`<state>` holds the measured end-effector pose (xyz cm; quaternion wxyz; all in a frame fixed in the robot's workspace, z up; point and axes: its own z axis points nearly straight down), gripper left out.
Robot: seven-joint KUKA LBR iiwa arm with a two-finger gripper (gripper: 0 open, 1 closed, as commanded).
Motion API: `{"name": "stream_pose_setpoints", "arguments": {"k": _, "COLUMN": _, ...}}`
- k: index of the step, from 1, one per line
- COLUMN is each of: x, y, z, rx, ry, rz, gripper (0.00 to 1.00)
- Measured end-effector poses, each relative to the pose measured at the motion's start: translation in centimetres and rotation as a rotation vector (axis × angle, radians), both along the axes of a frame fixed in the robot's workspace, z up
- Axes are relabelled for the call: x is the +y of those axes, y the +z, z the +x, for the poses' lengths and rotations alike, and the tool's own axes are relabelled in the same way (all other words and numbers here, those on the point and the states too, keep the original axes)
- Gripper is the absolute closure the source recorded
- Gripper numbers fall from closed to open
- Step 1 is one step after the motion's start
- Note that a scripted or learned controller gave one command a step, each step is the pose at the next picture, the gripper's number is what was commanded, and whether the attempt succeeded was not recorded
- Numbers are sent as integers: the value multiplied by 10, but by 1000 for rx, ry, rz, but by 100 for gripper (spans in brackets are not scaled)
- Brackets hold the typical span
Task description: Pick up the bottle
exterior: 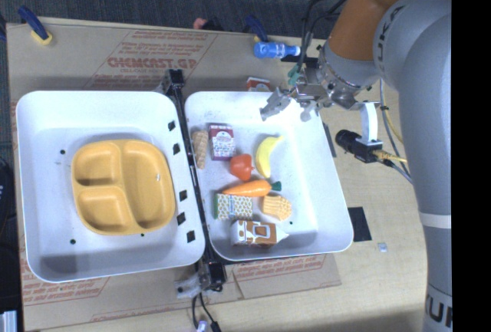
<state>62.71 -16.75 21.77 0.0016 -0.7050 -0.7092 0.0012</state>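
My gripper hovers over the far edge of the right bin. Its two fingers are spread apart and open, with nothing between them. Below and left of it in that bin lie a yellow banana, a red tomato and a small red box. A slim tan ribbed piece rests against the bin's left wall; I cannot tell whether it is the bottle. Nearer the front lie an orange carrot, a green-and-white packet, a yellow waffle-like piece and a small carton.
The left bin holds a yellow divided tray. A blue clamp sits on the cardboard just behind the right bin, close to the wrist. Black clips join the bins along the middle.
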Motion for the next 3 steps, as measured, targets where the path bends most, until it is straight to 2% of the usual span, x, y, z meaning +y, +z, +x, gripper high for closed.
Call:
{"name": "stream_pose_setpoints", "arguments": {"k": 1, "x": 56, "y": 59, "z": 16, "rx": -1, "ry": -111, "rz": -1, "gripper": 0}}
{"name": "stream_pose_setpoints", "arguments": {"k": 2, "x": 56, "y": 69, "z": 16, "rx": 2, "ry": -105, "rz": -1, "gripper": 100}}
{"name": "stream_pose_setpoints", "arguments": {"k": 3, "x": 17, "y": 51, "z": -33, "rx": 1, "ry": -157, "rz": -2, "gripper": 100}}
